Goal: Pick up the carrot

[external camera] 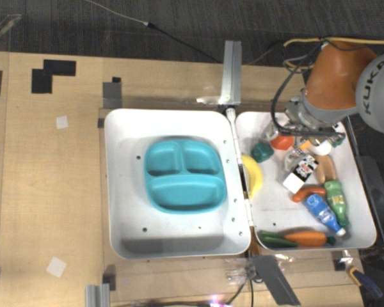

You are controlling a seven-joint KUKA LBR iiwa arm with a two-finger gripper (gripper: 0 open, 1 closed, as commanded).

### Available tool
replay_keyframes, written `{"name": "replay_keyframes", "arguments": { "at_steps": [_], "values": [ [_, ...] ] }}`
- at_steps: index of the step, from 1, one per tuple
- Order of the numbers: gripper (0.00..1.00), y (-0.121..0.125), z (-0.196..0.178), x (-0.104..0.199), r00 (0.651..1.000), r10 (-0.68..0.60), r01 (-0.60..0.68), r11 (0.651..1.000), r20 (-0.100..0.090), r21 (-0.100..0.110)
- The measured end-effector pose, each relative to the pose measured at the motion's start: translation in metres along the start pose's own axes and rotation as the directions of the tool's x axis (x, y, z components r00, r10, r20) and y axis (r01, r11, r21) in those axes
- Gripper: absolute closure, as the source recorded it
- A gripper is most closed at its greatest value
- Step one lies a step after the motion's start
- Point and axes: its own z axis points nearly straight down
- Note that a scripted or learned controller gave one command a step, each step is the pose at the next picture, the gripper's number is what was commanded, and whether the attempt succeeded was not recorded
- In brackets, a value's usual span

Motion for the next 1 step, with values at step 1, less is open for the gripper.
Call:
{"name": "replay_keyframes", "arguments": {
  "at_steps": [1],
  "values": [
    [0.00,-0.0703,-0.0064,0.0308,0.995,-0.099,0.099,0.995,0.000,-0.002]
  ]
}}
